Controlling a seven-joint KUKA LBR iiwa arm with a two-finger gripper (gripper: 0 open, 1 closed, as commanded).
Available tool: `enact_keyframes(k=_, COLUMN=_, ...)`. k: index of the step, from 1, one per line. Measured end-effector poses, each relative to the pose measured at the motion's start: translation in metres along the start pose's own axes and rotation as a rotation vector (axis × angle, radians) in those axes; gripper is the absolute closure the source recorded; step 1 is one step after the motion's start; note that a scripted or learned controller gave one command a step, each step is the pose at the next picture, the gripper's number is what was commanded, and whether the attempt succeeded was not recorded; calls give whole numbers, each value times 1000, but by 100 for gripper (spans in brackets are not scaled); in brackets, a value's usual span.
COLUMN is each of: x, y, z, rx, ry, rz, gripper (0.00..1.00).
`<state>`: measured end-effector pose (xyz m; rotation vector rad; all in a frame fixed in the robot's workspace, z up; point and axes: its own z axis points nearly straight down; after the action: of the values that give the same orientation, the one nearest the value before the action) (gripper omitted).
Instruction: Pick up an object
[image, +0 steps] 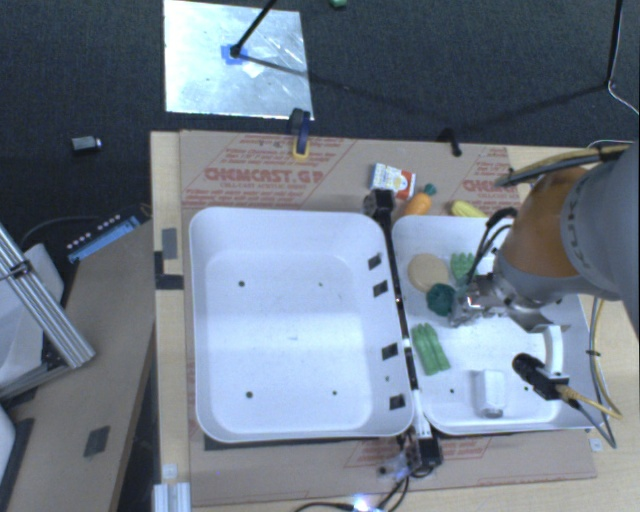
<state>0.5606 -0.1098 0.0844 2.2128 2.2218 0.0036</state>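
The flat brown cardboard sheet (262, 172) under the bins carries red printed lettering, seemingly "CHEMCAST GP", above the left bin; similar red print elsewhere is unreadable

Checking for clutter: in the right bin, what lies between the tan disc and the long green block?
In the camera view, a dark teal lump lies between the tan disc and the green block.

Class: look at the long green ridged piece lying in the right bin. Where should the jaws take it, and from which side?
Probably from above, across the middle of the green ridged piece. It lies flat and slanted, long and narrow, so the jaws should close across its short width, with bare floor of the right bin on both sides.
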Motion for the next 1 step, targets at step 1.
enact_keyframes(k=1, x=10, y=-66, z=0, rx=10, ry=4, rz=4, gripper=100)
